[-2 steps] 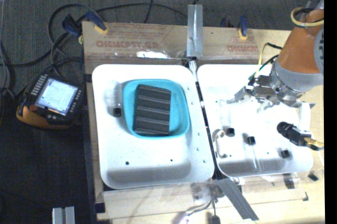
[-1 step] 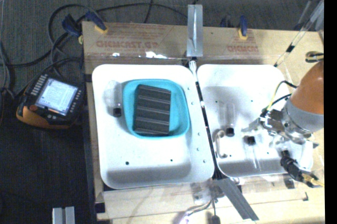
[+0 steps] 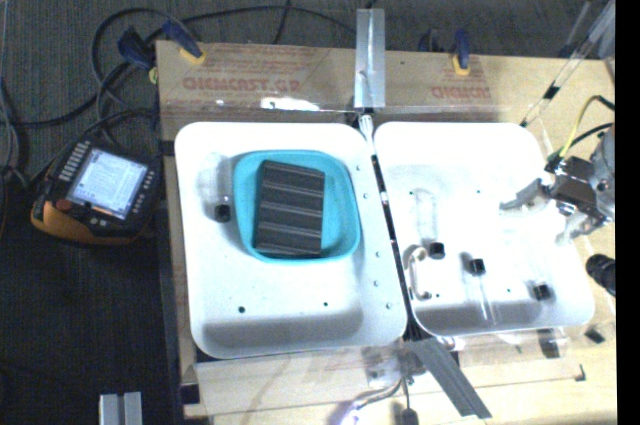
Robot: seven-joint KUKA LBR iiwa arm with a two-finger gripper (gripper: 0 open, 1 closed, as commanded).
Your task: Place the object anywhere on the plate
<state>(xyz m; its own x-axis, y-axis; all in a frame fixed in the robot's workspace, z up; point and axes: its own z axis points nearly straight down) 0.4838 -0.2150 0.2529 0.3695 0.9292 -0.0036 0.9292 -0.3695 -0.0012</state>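
Resting on plate (image 3: 342, 213): dark block (image 3: 290, 208)

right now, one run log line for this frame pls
object: dark ribbed block on blue plate | bin: left bin | gripper: over right bin, right side

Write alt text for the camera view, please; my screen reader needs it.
A dark ribbed block lies on a blue plate in the left white bin. The arm's claw sits at the right bin's right edge, well away from the plate.
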